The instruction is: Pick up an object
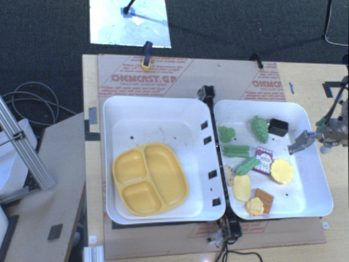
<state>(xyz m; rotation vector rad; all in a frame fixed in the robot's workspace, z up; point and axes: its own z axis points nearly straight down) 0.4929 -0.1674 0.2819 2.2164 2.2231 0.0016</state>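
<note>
Claw hovers at right edge of frame over right bin; finger state cannot be told. Toy foods cluster mid-bin, yellow round piece nearest. Risk: crowding causes a glancing, failed grasp.

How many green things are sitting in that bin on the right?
4, all in the right bin: a leafy piece upper left, a bumpy piece at the top, a long pod below, and a slanted pod mid-bin.

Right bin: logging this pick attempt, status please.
Tool at right bin's right edge, low over its floor, nothing seen in it. Toy food untouched: yellow round piece nearest, black block beyond. Path unobstructed.
</note>
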